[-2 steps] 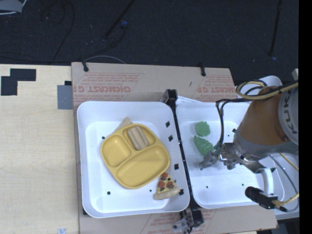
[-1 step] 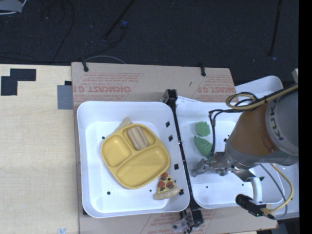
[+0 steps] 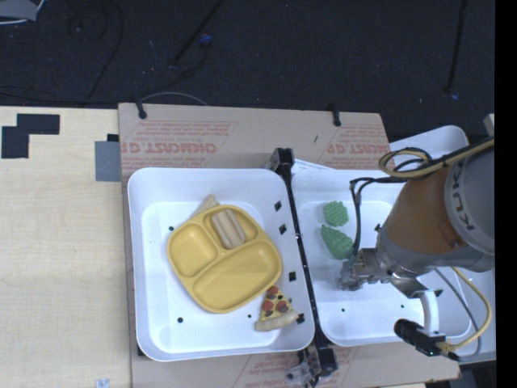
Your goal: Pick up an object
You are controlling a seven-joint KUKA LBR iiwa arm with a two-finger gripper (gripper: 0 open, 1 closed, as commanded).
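gripper [image 3: 349,276] is sitting low in the right bin [image 3: 363,330] | grip: cannot tell, too blurry | green toys [image 3: 337,241] are lying just beside it | risk: maybe closing on air, missing them

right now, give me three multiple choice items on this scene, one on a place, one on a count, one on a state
1. Where does the toy pizza slice lie?
A. on the bin floor beside the yellow divided plastic plate
B. in the right white bin
C. on the cardboard

2. How many green toy pieces lie in the right white bin?
A. none
B. two
C. five

3. What lies in the yellow plate's upper small compartment?
A. a green block
B. a tan toy hot dog
C. a pizza slice

Answers: 1 A, the slice sits in the left white bin at the plate's lower right edge. 2 B, one knobbly piece and one leafy piece. 3 B, the tan roll rests there.
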